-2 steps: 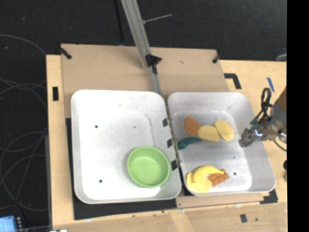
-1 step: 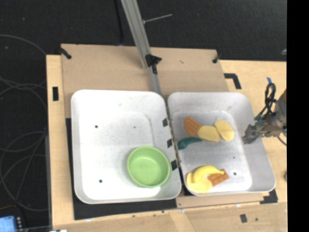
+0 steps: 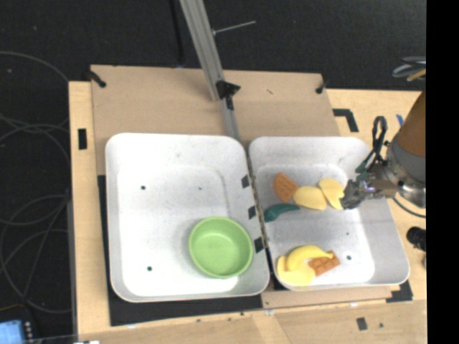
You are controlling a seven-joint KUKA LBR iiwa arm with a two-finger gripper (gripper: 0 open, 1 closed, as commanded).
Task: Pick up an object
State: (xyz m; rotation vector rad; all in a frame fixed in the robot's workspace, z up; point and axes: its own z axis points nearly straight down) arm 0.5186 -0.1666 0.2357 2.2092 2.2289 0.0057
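yellow pieces [image 3: 319, 194] mid right bin [image 3: 301, 153], beside orange wedge [image 3: 285, 186] and teal stick [image 3: 280, 211] | left bin [image 3: 150, 170]: green bowl [image 3: 220, 246] | gripper [image 3: 349, 198] at pieces' right edge, jaw state cannot tell | advice: centre over one piece, lower straight, close gently so it does not slip aside.

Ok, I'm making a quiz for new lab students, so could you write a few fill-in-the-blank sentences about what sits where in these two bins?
1. The green bowl sits in the ____ bin.
2. The gripper is over the ____ bin.
3. The object right beside the gripper is coloured ____.
4. The bench bears ____ white bins.

Missing words: left; right; yellow; two
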